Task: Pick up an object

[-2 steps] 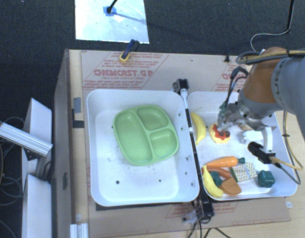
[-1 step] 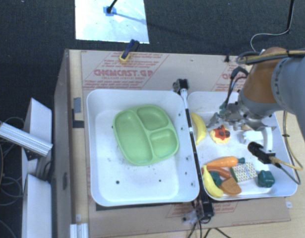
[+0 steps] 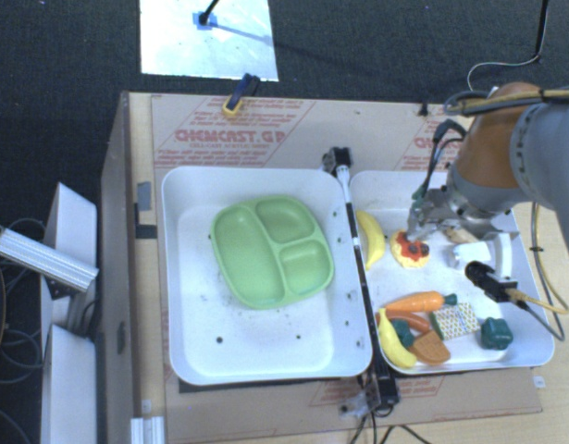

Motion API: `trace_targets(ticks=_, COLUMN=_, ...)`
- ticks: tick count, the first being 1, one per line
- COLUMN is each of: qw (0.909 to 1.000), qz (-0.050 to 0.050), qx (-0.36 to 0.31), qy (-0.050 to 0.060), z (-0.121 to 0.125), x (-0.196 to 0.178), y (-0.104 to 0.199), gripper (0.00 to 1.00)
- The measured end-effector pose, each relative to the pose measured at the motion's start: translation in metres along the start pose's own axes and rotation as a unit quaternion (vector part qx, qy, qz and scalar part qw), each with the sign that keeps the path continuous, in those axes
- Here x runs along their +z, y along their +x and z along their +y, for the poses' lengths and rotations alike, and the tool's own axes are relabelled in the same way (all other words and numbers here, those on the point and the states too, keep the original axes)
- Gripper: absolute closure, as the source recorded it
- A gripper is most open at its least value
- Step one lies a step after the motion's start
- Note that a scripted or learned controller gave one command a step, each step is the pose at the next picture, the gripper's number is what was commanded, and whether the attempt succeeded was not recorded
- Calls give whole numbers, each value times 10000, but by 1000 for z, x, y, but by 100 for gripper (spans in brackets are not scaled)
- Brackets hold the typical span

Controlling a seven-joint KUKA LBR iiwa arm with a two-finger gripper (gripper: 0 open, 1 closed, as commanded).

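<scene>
White plastic forms the two shallow bins that sit side by side on the table [image 3: 265, 123], whose top is covered by a brown printed sheet. At the far left, the left bin [image 3: 201, 340] holds a light green divided plate [image 3: 270, 251] with three compartments, lying flat near the bin's centre. A yellow-and-black clamp [image 3: 238, 95] rests on the table's rear edge, above the left bin. Just right of the shared wall, in the right bin [image 3: 534, 340], a yellow banana [image 3: 372, 236] lies along the wall in the rear half. Beside it, slightly right, lies a small yellow item with a red top [image 3: 414, 252]. The end effector [image 3: 418, 234] is positioned directly over this yellow-and-red item, its tips at or very near the red top; whether the tips are spread or closed cannot be determined, and no object is visibly gripped. In the front half of the right bin, a second banana [image 3: 391, 340] lies along the wall, with an orange carrot [image 3: 423, 302], a brown wedge-shaped piece [image 3: 432, 350] and a patterned block [image 3: 455, 322] clustered close together. A dark green item [image 3: 495, 333] lies further right, near the bin's front right corner. The grey arm [image 3: 543, 146] with its orange band enters from the right, above the right bin.
</scene>
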State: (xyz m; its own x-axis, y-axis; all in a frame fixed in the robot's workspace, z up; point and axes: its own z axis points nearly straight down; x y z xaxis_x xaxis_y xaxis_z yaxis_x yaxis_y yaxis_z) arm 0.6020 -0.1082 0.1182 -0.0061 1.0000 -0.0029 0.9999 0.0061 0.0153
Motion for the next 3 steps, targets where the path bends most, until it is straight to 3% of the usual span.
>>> trace_targets(ticks=1, qw=10000, qz=0, qx=0, qy=0, z=0, x=0, y=0, gripper=0)
trace_targets(ticks=2, qw=10000, qz=6, qx=-8, qy=-13, z=1, x=-11, y=1, gripper=100)
trace_targets(ticks=3, qw=10000, qz=6, qx=-8, qy=-12, z=1, x=-10, y=1, gripper=0)
